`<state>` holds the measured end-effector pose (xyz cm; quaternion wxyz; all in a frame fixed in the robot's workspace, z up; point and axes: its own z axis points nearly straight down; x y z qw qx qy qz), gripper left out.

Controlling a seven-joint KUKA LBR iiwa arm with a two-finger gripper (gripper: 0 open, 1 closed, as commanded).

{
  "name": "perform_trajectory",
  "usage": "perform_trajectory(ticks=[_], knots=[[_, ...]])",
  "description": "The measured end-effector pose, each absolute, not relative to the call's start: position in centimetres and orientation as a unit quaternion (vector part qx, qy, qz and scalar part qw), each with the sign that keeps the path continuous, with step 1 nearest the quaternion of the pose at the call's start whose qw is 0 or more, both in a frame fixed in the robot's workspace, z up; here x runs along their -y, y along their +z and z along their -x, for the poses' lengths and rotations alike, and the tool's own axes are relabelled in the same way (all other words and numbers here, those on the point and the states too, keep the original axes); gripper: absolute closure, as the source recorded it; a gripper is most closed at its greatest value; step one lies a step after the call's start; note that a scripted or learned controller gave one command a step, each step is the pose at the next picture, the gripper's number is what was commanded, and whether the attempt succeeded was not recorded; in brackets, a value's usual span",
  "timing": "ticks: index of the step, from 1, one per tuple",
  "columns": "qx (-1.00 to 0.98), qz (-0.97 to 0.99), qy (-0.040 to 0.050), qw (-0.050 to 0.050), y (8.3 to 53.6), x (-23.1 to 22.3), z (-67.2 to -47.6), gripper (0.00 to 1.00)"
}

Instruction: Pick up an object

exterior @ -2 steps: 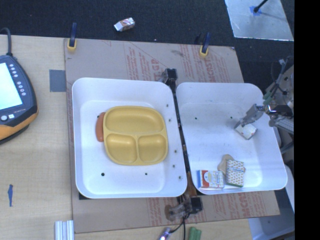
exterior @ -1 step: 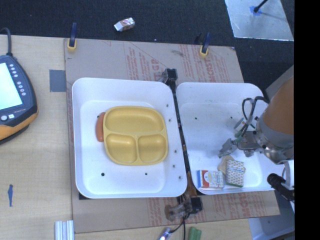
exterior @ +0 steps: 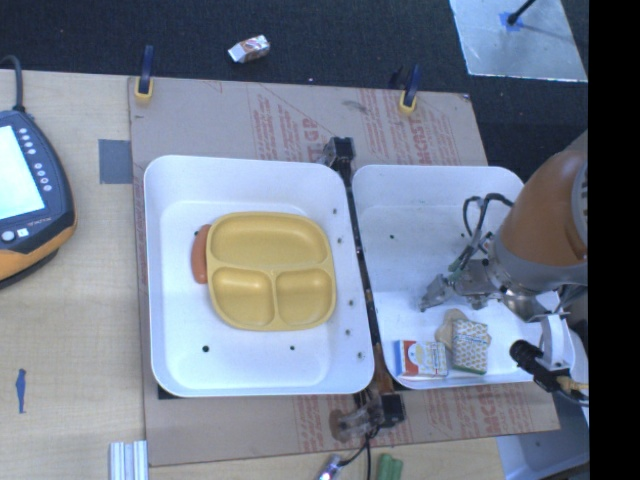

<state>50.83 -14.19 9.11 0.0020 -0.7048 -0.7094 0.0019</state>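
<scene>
My gripper (exterior: 438, 295) hangs low over the middle of the right bin (exterior: 420, 193), reaching in from the right under the orange band (exterior: 545, 218). Just below it lie a tan piece (exterior: 453, 320), a beige speckled packet (exterior: 470, 346) and a small red, white and blue carton (exterior: 420, 358), all near the bin's front edge. Nothing shows as held by the gripper. In the left bin (exterior: 170, 268) sits a yellow divided plate (exterior: 270, 268), with an orange-red object (exterior: 200, 255) half tucked under its left rim.
A teach pendant (exterior: 25, 193) lies on the bench at far left. Blue clamps (exterior: 145, 73) (exterior: 410, 88) pin the cardboard at the back. A small wrapper (exterior: 249, 49) lies on the dark floor beyond. Black cable loops (exterior: 482, 213) hang by the wrist.
</scene>
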Motion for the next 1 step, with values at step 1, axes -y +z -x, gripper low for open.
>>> perform_trajectory(ticks=[1], knots=[[0.708, 0.706, 0.0009, 0.002, 11.75, 19.16, -47.57, 0.0]])
